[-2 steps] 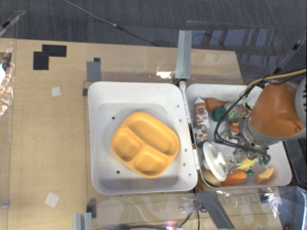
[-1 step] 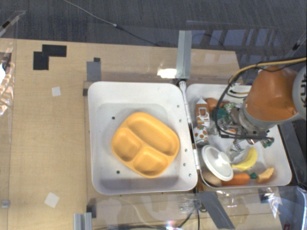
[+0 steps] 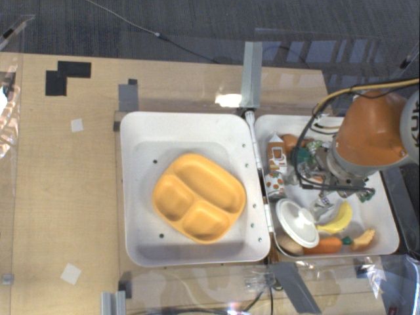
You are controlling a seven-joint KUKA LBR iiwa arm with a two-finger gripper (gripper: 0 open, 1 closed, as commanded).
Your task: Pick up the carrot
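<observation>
Camera view: carrot (image 3: 330, 245) lay at right bin's (image 3: 392, 241) near edge, between white bowl (image 3: 298, 222) and banana (image 3: 337, 219). Gripper (image 3: 323, 207) hung above; finger state unclear, nothing visibly gripped.

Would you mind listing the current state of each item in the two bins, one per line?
carrot: lying flat at the right bin's near edge, not gripped.
banana: lying beside the white bowl, under the wrist.
white bowl: upside down, above the carrot.
carton: lying along the divider.
yellow divided plate: right way up in the left bin.
gripper: low over the banana.
</observation>
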